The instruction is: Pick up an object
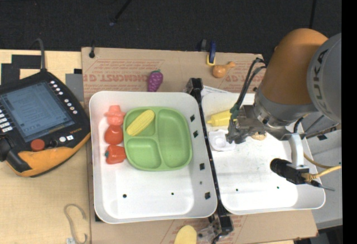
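White bin [268, 192]: yellow toy [219, 119] beside hand [234, 135]

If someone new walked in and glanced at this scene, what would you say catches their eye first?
Probably the big grey arm with its orange band, reaching in from the right over the right bin, with the gripper low near a yellow object. Next, the bright green divided plate in the left bin, holding a yellow corn cob, with red toy pieces beside it.
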